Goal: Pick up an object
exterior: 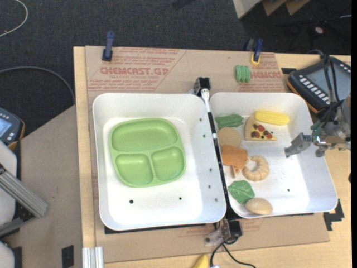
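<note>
The right bin holds several toy foods. A yellow corn cob and a pizza slice lie at the back. A green leaf, a tan round piece and an orange piece lie along the left wall. In the middle sits a tan croissant, with a second green leaf and a beige potato at the front. My gripper hangs over the bin's right side, right of the pizza slice. It is open and nothing is between its fingers.
The left bin holds a green divided plate. A small green ribbed toy lies on the cardboard behind the right bin. Blue clamps grip the board's back edge. A black pendant sits at the far right.
</note>
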You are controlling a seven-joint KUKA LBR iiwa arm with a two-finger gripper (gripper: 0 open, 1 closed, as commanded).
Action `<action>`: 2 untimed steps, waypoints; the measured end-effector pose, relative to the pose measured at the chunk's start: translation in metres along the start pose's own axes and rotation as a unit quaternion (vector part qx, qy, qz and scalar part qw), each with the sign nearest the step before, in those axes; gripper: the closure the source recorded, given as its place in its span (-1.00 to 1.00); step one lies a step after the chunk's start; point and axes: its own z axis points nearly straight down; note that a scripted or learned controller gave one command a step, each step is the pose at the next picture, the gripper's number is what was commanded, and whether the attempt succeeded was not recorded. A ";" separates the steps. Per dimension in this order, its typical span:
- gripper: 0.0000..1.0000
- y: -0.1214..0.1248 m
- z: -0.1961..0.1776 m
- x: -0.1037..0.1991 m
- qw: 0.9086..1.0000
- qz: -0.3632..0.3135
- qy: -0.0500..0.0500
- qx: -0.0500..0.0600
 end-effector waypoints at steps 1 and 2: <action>-1.00 -0.021 0.122 0.054 1.000 -0.001 0.004 0.007; -1.00 0.000 0.136 0.082 1.000 -0.002 0.001 0.000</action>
